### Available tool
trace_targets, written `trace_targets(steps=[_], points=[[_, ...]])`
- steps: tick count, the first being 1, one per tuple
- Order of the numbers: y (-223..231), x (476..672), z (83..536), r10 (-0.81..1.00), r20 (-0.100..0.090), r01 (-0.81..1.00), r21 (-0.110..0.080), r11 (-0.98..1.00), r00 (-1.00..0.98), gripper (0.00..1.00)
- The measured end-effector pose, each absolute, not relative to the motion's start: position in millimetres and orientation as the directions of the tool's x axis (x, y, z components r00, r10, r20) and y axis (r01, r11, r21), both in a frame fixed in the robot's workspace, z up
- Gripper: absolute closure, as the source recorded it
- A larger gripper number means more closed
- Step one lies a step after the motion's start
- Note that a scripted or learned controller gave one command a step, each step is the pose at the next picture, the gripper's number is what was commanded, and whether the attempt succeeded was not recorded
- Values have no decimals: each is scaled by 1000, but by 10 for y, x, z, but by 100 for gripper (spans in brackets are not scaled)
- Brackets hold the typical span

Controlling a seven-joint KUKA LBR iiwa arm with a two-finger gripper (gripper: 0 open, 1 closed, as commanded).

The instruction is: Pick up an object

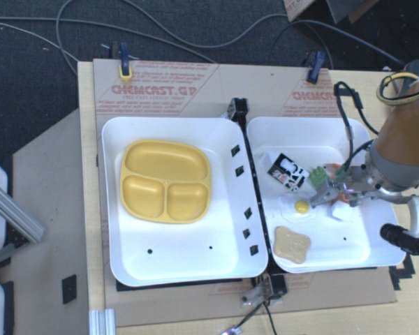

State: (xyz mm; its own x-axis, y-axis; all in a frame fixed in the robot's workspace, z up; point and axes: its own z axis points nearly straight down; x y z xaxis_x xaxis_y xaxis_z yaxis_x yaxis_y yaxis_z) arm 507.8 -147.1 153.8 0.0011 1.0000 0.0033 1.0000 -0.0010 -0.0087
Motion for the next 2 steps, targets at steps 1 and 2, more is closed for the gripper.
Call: trace_targets(steps=[1,2], points=[[-1528,5062,1095,1000,3,1000,-6,-1,1,0],[-1527,5077,1228,1000,2,1000,0,-1,1,100]])
